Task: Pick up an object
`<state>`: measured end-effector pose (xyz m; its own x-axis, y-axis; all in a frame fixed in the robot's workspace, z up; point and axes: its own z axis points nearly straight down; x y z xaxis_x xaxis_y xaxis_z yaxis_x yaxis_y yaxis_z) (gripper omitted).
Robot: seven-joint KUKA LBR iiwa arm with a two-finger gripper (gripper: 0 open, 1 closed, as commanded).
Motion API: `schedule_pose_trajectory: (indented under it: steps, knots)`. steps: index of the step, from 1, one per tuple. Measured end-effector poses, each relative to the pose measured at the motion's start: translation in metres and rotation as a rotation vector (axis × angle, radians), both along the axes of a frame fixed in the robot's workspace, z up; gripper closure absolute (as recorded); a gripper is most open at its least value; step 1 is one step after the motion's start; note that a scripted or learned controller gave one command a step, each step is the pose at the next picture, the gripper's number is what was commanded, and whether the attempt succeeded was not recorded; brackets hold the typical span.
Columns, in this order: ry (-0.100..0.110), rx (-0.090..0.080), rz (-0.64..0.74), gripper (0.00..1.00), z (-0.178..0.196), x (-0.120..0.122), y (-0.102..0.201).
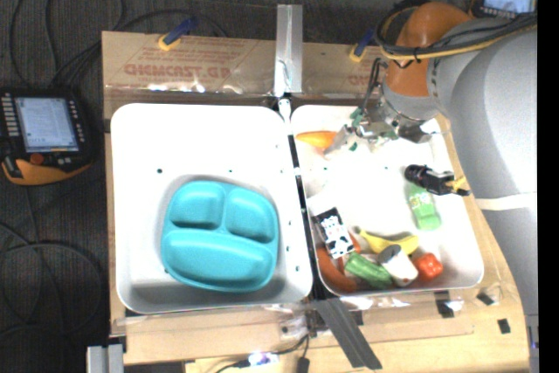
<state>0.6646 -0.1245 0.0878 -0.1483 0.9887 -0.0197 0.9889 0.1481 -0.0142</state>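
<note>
At the far end of the right bin (467, 262), the gripper (371, 128) hangs just beside an orange piece (314, 138). Can't tell how it's set. I'd drop straight onto that loner; the near-corner pile (376, 258) looks way too crowded.

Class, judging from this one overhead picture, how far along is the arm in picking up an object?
Done: the gripper has reached the right bin, near its far edge beside an orange item. In hand: nothing visibly sits between its fingers. Left: grasping and lifting; the green bottle and the toys piled at the near edge lie in the bin.
</note>
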Motion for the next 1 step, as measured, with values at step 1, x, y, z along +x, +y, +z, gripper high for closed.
schedule_pose_trajectory:
  steps: [1]
  knots:
    - [-0.010, 0.006, 0.145, 0.00, 0.0002, 0.0035, 0.0098]
